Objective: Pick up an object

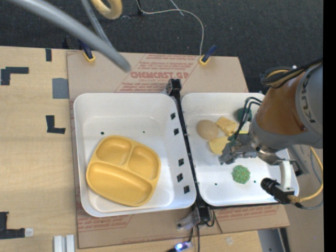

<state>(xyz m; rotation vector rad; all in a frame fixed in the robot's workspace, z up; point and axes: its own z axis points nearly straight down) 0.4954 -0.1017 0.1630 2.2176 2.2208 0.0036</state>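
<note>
End effector (229, 156): hung low in the right bin (210, 190), its grip impossible to judge from above.
Nearest objects: a yellow piece (218, 145) just beside it; a green ball (241, 174) lay near, apart.
Farther in: a tan lump (207, 129) and a pale yellow block (227, 124) sat together.
Left bin (84, 119): carried a yellow divided plate (123, 169).
Tabletop (31, 140): bore both bins on cardboard (152, 72).
</note>
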